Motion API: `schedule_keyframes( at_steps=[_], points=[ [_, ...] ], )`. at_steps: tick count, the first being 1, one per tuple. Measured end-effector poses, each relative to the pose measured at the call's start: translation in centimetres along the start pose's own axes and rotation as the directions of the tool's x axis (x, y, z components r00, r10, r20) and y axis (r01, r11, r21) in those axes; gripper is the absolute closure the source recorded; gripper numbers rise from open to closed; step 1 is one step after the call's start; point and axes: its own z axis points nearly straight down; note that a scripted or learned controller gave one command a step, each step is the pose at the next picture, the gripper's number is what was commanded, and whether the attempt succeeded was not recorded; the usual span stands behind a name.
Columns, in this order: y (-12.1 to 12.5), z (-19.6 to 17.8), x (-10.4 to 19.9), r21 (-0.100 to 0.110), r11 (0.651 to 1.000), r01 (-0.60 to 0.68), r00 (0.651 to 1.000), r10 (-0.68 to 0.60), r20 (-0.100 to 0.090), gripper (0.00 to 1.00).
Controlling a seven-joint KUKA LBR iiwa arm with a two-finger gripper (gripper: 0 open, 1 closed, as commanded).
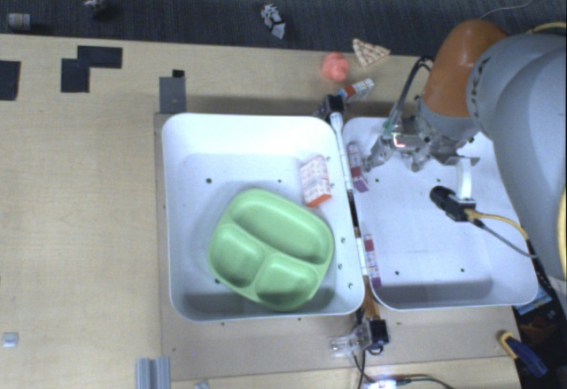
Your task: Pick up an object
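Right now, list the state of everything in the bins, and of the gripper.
green plate: right side up, compartments bare, in the left bin.
packet: lying flat by the plate's far edge.
gripper: over the right bin's far left corner.

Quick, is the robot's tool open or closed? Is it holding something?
Tool: cannot be told, because it is too small and blurry to see. It sits over the far left part of the right bin.
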Motion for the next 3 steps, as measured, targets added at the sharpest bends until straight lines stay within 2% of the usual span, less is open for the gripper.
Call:
schedule_keyframes(
  at_steps=[1,2,3],
  points=[
    [0.2,-1.1,0.2,-0.005,1.000,0.004,1.000,-0.004,-0.003,1.00],
    [0.7,-3.5,-7.8,0.002,1.000,-0.001,1.000,0.001,-0.003,1.00],
    [1.7,-9.6,-0.3,0.000,1.000,0.004,1.000,-0.004,-0.007,1.00]
  ],
)
